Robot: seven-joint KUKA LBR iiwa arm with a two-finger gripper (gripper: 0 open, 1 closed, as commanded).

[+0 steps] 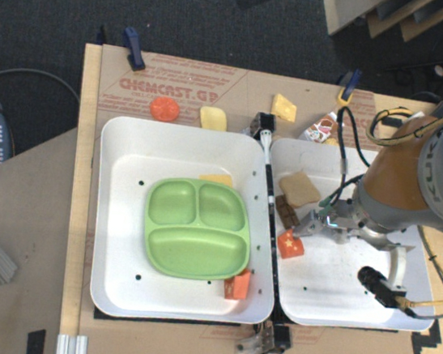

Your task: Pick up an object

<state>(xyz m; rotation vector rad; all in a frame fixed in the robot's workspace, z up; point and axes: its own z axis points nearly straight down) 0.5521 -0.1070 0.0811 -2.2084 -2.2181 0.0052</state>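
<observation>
Arm: grey arm with orange band reaches in from the right, wrist low over the right bin (366, 315).
Gripper (313, 220): down near the bin's left wall; whether it is spread or pressed together cannot be told, the wrist body covers it.
Nearest candidate: small red-orange block (291, 245), on the right bin floor just below and left of the gripper, apart from it.
Other candidates close by: tan block (299, 188) and a dark brown piece (285, 211), both against the left wall, just beside the gripper.
Left bin (109, 222): green divided plate (197, 229), a yellow piece (217, 179) at its far edge, an orange block (237, 285) at its near corner.
Step in hand, judged: lining up on one object in the right bin; no grasp visible.
Advice: centre over a single piece, keep clear of the wall and the neighbours, close only once the piece sits squarely between the tips.
Risk: crowded pieces may be nudged aside or caught two at once.
</observation>
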